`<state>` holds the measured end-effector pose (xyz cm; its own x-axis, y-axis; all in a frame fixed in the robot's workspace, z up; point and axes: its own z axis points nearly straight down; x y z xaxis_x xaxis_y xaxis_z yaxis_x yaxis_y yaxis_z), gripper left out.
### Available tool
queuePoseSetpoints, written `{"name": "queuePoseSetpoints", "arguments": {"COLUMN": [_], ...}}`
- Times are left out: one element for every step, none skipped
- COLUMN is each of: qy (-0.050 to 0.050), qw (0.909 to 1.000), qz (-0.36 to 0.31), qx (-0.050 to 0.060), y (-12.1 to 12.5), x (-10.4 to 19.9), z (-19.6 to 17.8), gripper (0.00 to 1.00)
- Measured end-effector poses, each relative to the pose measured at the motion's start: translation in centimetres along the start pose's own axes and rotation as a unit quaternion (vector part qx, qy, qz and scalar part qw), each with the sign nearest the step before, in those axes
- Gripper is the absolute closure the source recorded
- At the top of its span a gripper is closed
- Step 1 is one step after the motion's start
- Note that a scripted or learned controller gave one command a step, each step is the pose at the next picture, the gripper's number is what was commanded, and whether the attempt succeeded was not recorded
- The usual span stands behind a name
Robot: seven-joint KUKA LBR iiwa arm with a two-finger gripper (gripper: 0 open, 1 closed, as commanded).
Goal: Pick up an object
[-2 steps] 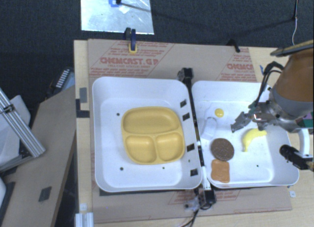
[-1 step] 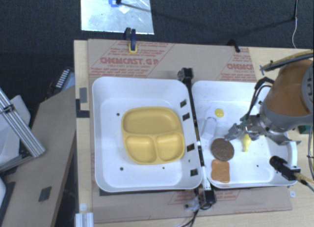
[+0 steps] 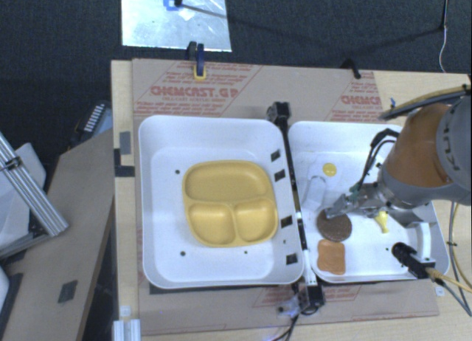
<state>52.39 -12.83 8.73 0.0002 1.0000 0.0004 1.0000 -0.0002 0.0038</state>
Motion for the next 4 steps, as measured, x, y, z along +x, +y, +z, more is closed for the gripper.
{"name": "queuePoseSetpoints", "arguments": {"qy": [0.0,-0.001,-0.001,-0.001], "qw": [1.0,1.0,1.0,1.0], "qz": [-0.001,-0.002,-0.002,-0.002], "qx": [-0.003,-0.001,-0.001,-0.002], "y": [0.2,1.1,1.4,1.6], "x": [0.1,0.5,0.7,0.7], "z": [-1.4,-7.5,-11.9,-17.3], "gripper": [1.0,1.0,1.0,1.0]}}
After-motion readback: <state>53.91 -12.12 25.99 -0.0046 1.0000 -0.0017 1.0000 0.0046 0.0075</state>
